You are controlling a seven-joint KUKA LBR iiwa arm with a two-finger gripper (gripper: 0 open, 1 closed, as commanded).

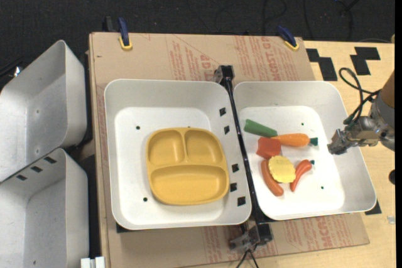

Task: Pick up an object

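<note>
Your candidates sit clustered in the middle of the right bin [326, 198]: a green piece [260, 128] lying at a slant at the top, an orange carrot [293, 140] with a green tip just below it, a red block [269, 147] touching the carrot's left end, a yellow round piece [281, 169] resting over a red-orange sausage [271, 182], and a small red chili [302, 172] to its right. The gripper [337, 142] sits at the bin's right edge, apart from the cluster; you cannot tell its state. At centre-left, the left bin [125, 135] holds a yellow divided plate [186, 166].
</note>
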